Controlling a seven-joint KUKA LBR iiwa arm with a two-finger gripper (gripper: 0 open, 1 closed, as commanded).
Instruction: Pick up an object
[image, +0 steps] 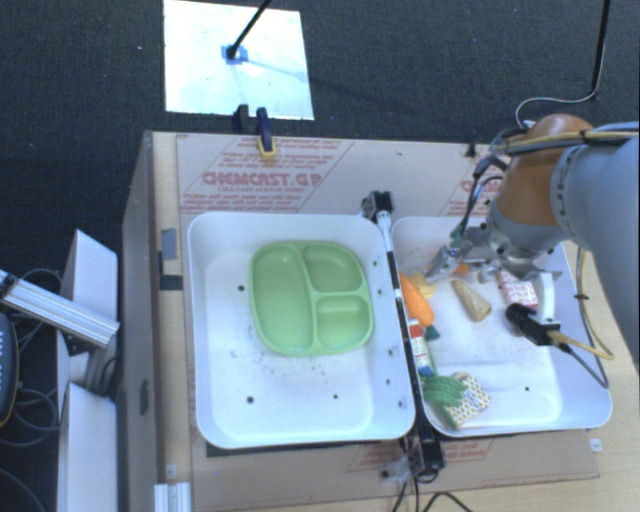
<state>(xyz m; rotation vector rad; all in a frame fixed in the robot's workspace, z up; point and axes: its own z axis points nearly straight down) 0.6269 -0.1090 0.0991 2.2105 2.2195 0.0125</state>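
We see the pincer (452, 262) low in the right bin (580, 400), upper right of frame, its state we cannot tell. Just beside it lie a carrot (417, 300) and a tan wedge (471, 299), crowded against the divider, likely targets.

Two white bins: left bin (215, 400) and right bin (580, 400). The left bin contains one green divided plate (308, 297). The right bin contains one orange carrot (417, 300), one tan wedge (471, 299) and one green-patterned cloth item (455, 397).
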